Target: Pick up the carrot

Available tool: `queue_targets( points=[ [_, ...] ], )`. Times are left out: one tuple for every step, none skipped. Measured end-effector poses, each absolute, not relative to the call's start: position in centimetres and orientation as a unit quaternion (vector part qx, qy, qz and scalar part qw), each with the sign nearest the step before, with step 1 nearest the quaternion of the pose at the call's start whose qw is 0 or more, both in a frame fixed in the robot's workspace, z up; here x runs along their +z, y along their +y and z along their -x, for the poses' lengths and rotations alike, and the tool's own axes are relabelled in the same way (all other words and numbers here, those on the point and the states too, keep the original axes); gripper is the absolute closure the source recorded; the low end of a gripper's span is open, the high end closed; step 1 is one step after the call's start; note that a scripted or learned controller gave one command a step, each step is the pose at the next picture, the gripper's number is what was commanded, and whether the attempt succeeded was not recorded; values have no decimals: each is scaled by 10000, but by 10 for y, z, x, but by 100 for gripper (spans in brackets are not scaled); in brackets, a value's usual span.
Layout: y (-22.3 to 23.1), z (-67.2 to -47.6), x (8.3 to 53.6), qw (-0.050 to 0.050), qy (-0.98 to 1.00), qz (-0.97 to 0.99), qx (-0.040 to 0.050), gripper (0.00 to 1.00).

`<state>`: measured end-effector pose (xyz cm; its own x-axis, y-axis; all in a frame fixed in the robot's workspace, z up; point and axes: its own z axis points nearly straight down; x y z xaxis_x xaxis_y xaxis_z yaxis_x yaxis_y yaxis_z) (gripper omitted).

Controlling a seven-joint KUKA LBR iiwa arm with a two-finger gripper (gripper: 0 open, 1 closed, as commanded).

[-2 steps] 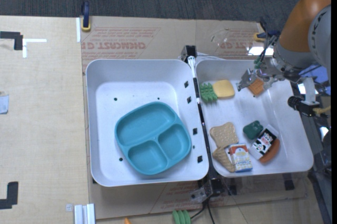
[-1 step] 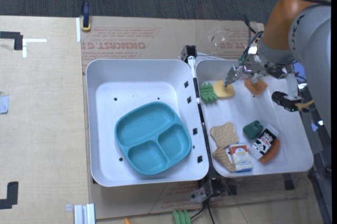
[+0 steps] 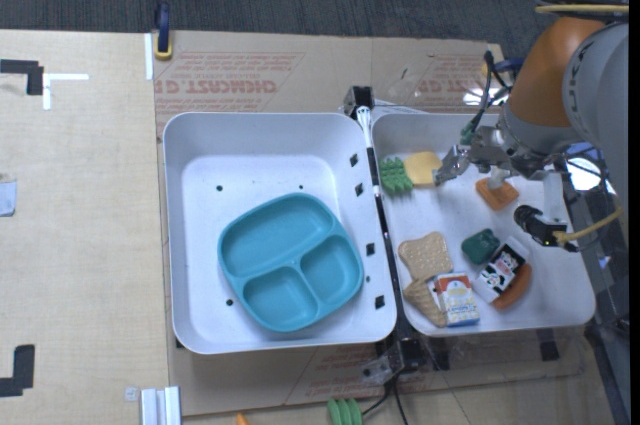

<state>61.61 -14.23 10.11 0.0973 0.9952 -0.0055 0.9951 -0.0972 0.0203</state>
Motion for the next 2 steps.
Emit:
queue_targets(
  points=[
    [-135, -561, 101, 92, 6443, -7647, 44, 0],
    [-160, -550, 101, 61, 7259, -6878, 79, 0]
  ],
)
